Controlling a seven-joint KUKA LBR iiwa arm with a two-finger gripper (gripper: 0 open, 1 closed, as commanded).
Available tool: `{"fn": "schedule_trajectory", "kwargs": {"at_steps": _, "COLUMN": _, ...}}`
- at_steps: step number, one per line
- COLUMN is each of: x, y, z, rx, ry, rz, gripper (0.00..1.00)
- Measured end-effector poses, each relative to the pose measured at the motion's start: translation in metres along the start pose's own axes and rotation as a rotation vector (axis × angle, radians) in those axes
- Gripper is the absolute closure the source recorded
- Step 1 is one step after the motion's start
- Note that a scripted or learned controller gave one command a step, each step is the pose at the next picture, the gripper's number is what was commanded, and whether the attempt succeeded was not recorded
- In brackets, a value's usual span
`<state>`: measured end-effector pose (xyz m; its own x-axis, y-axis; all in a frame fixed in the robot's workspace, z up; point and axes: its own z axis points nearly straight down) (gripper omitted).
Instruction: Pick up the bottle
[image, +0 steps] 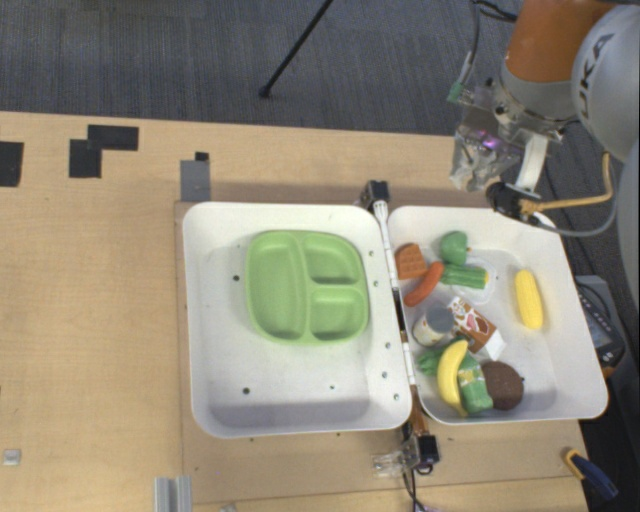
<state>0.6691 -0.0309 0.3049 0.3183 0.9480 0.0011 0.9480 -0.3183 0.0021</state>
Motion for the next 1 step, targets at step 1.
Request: {"fn": "schedule_trajectory", "kwargs": {"at_steps": 1, "x": -0.0720, "y": -0.0555, "z": -0.0704, "rx": -0.003, "ry": -0.001, "rz": -0.033, "gripper": 1.00}}
